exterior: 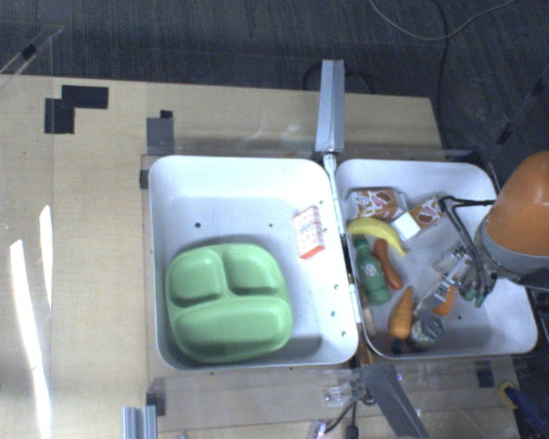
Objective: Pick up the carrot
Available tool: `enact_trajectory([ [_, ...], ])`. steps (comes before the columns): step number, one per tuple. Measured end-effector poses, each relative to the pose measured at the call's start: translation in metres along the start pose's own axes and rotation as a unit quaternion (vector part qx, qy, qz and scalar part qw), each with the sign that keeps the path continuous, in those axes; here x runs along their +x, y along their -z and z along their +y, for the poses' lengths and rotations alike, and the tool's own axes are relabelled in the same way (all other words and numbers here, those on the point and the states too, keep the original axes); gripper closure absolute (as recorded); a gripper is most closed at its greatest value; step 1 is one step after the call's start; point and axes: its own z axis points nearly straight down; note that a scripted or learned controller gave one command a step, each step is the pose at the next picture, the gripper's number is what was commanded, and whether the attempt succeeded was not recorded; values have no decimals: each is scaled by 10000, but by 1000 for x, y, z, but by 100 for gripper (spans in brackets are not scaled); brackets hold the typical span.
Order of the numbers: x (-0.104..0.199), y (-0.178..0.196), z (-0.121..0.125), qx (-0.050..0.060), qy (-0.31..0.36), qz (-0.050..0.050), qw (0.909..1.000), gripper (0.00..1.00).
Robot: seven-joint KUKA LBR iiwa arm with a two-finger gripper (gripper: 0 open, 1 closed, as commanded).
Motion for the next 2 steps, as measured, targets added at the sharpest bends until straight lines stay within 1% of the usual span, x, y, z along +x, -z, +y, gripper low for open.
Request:
enact_trajectory([
  [1,-2,13,3,-27,-4,-42,10000,100],
  [2,14,2,3,-5,-164,-51,9999,100],
])
